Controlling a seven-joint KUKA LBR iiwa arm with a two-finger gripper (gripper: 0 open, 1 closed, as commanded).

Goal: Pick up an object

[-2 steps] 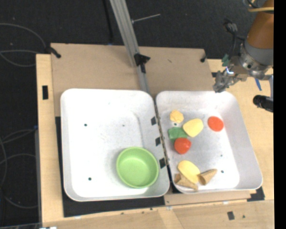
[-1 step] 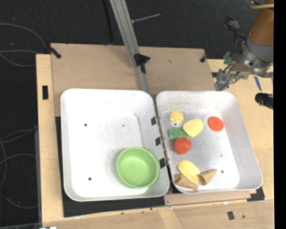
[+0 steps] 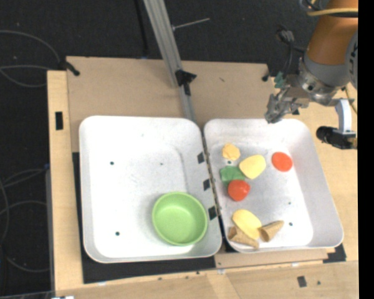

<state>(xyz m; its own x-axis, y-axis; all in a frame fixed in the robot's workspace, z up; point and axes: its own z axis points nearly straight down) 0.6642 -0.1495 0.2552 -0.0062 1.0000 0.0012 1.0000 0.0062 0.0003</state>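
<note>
A: Where is the pincer (image 3: 275, 114)?
B: Above the far rim of the right bin (image 3: 311, 229), holding nothing; how it's set, I cannot tell.
A: And the objects?
B: In that bin: an orange ball (image 3: 282, 161), a yellow lemon (image 3: 252, 166), a red tomato (image 3: 239, 190). A green bowl (image 3: 179, 218) sits in the left bin (image 3: 112, 142).

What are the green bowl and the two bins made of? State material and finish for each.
Green bowl: probably moulded plastic, smooth and matte, judging by its even light green colour and soft rim. Left bin and right bin: likely thin white plastic, dull and slightly speckled, with rounded moulded corners. The exact material cannot be confirmed.
</note>
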